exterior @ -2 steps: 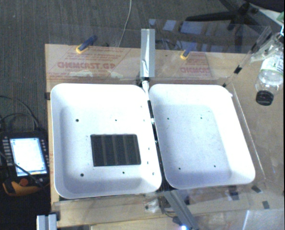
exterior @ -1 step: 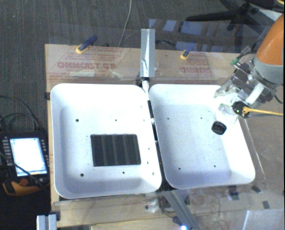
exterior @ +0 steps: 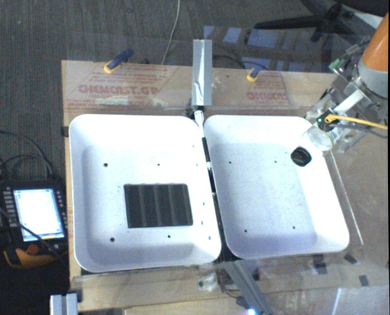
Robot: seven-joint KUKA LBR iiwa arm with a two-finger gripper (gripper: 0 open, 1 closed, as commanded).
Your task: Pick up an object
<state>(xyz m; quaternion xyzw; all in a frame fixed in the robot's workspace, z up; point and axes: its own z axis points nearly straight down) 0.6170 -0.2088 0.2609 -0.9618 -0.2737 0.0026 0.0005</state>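
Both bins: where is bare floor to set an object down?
Right bin: floor bare from the middle divider to the near wall; crowded at its far right corner, by the tool. Left bin: bare strip behind the dark ribbed panel.

Left bin [exterior: 96, 143]: white plastic, looked smooth. Ribbed panel [exterior: 158, 205] inside left bin: was dark, matt. Right bin [exterior: 267, 202], beside left bin: same white plastic. Board [exterior: 116, 77] under left bin: looked wooden, brown, matt. Carpet [exterior: 37, 44] beyond left bin: was grey, rough.

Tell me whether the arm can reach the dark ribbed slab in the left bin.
Probably yes: the slab lies flat, uncovered, in the left bin; the pincer hangs at the right bin's far corner, nothing between.
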